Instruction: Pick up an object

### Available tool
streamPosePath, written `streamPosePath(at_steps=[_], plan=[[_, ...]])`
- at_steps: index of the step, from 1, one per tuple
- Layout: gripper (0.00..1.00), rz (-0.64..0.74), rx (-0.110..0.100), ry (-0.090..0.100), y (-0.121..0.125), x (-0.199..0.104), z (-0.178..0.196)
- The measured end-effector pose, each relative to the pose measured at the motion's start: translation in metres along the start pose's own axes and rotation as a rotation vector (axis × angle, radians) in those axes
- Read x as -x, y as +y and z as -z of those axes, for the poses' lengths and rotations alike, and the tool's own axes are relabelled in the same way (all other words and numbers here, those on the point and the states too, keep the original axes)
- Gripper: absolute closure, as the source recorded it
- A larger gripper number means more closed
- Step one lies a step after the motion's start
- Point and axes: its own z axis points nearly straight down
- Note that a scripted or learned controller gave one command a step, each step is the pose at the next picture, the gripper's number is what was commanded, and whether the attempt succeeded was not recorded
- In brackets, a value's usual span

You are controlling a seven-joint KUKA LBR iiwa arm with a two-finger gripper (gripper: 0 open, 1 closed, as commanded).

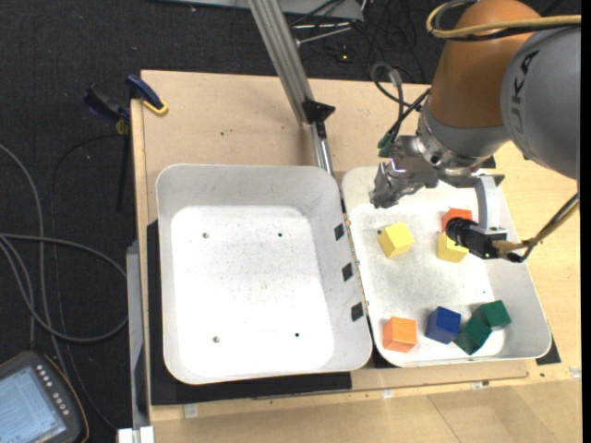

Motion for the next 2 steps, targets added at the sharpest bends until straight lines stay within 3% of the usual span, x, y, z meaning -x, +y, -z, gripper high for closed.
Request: streamPosePath(at_steps=[2], plan=[[1.0,-0.001,-0.001,0.0,-0.024,-0.095,-0.012]])
